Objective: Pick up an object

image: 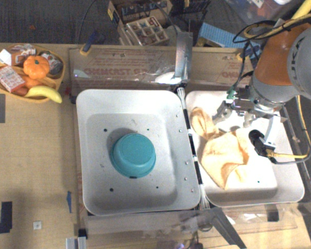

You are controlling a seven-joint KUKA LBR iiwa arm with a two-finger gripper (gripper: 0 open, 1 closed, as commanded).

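The pincer (233,114) is hovering over the far part of the right bin (290,191), its two fingers spread apart with nothing between them. Just below it, a crumpled yellow-tan cloth (224,154) is lying across the left half of that bin, one fold reaching up toward the fingers. A teal bowl (134,155) is sitting upside down in the middle of the left bin (93,113), well apart from the arm.

The likely trouble: soft cloth may slip out as the fingers are closing, or they may pinch only a thin fold that pulls free on lifting. The cable trailing near the wrist could also snag the fabric.

Faint reddish lettering is running along the cardboard strip (124,69) behind the bins, too blurred to read.
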